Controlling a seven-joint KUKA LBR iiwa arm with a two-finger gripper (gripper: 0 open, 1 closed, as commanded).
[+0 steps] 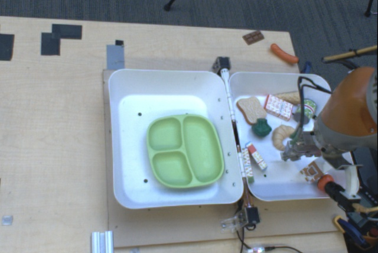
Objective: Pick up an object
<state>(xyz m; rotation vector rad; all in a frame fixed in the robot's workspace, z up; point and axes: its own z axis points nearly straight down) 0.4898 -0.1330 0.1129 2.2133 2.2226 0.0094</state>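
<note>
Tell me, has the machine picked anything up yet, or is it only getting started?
Nothing looks picked up yet. The arm has reached over the right bin, its pincer low beside the croissant; I can't see anything held. The toast slice and green toy lie untouched. Grasping and lifting remain.

The table [53,127] is pale tan wood with dark grey rectangular patches at the upper left of the frame. Both bins [171,83] are white. The divided plate [185,151] is light green. In the right bin lie a tan bread slice [250,109], a dark green lump [260,126] and a red-and-white patterned packet [278,106]. The arm [351,107] shows orange over grey. An orange carrot-like piece [284,54] lies at the upper right.
</note>
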